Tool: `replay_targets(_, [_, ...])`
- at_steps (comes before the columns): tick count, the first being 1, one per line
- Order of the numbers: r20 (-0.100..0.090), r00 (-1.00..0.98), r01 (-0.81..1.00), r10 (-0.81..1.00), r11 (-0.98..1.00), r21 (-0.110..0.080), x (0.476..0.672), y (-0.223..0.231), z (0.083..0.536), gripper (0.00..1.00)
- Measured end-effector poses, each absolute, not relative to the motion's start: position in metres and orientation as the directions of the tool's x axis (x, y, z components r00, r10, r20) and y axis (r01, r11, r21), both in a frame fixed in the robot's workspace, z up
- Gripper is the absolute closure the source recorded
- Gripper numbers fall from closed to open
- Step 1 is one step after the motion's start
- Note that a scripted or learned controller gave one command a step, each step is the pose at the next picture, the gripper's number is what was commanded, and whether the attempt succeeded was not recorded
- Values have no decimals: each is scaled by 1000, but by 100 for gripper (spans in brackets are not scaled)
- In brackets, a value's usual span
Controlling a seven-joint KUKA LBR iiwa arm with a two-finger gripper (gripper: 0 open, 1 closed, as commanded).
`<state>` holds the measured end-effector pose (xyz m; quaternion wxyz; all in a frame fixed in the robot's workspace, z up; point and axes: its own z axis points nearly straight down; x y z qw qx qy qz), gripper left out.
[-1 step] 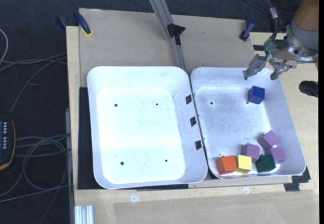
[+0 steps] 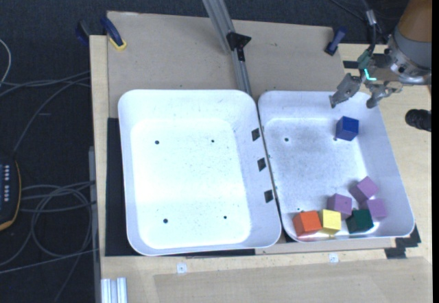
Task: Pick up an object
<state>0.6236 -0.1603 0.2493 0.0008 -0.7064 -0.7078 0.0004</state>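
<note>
The claw hangs over the far edge of the right-hand bin, its two fingers spread wide, one tip pointing down-left, the other just right of it, and nothing sits between them. Just below, toward the camera, is the blue cube, alone on the bin floor, well apart from everything else. That looks like the obvious candidate.

How will it handle? Judging by its look, it is a small, rigid block, probably light, with flat faces and crisp edges. It should neither squash nor break. The faces may be a little smooth, so a square pinch across two opposite flat sides is the way to go, not corner to corner, where it could twist out.

Down in the near corner of the same bin there is a huddle: an orange block, a yellow one, a green one and three purple pieces, touching or nearly so. Fingers would find little room there.

The arm comes in from the right, wrist tipped down over the bin's far rim, claw raised and not touching the cube. The left bin sits alongside on the tabletop.
</note>
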Motion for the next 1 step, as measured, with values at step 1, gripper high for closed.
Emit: replay_targets(1, [1,0,1000,1000,0,-5,618,-159,206,0])
